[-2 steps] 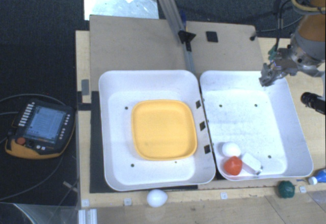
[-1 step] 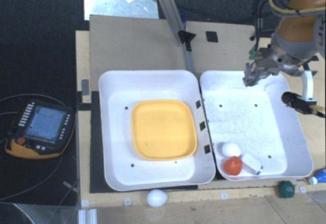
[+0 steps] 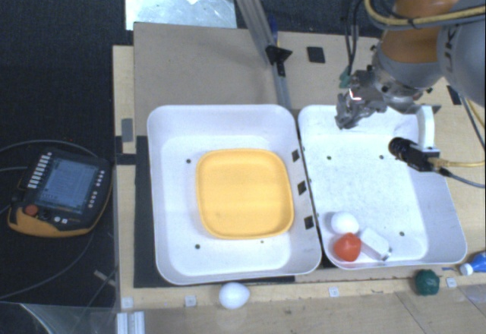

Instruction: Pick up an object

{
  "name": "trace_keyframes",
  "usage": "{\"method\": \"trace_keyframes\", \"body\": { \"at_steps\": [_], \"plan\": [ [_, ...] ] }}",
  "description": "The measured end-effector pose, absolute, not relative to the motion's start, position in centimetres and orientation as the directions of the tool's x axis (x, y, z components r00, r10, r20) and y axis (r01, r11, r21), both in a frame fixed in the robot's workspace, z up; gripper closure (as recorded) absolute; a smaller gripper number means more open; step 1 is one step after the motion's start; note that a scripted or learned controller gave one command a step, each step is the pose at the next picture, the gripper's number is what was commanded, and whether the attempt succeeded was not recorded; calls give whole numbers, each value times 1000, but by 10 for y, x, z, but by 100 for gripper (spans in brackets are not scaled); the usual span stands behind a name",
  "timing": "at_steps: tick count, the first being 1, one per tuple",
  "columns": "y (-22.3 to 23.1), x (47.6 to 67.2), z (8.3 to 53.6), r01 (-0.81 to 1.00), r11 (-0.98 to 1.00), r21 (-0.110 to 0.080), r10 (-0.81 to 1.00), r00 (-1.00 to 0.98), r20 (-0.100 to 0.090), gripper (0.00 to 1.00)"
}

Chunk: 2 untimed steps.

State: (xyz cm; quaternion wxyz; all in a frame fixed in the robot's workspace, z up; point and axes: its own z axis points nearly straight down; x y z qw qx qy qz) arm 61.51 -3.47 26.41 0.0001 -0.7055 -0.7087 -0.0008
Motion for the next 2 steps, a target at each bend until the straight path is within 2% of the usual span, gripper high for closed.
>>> {"method": "trace_keyframes", "body": {
  "at_steps": [2],
  "plan": [
    [75, 613, 232, 1000, 4, 0, 1000, -4, 1, 100]
  ]
}}
